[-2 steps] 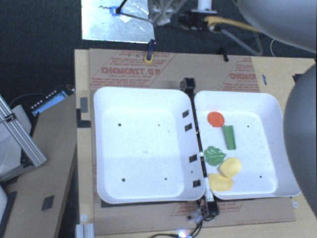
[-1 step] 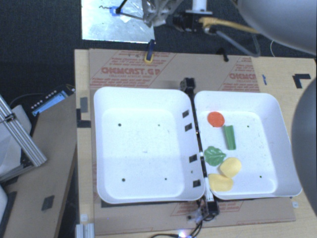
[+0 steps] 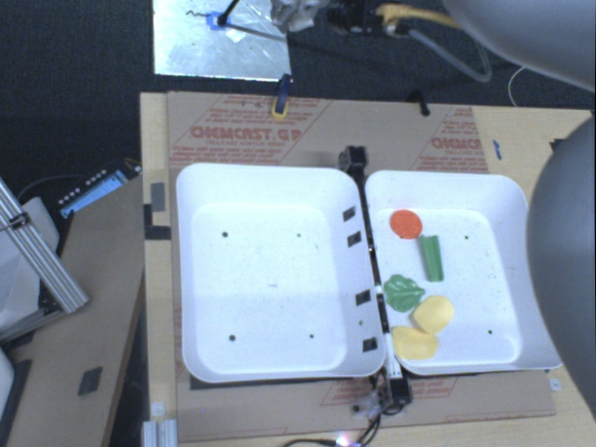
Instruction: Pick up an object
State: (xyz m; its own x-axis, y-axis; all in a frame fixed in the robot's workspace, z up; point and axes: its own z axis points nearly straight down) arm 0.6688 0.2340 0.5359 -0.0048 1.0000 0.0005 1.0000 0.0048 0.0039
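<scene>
Two white bins sit side by side on a brown bench. Along the right bin's left edge lie an orange disc, a green stick, a green leaf and two yellow pieces, close together. Above the bench's far edge hangs the gripper, well apart from them; its fingers' state I cannot tell.

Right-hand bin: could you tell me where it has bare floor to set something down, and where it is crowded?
The right bin is bare along its right half, from the green stick to the right wall. It is crowded by the divider: orange disc, green leaf and two yellow pieces sit close together. The left bin offers its whole floor.
</scene>
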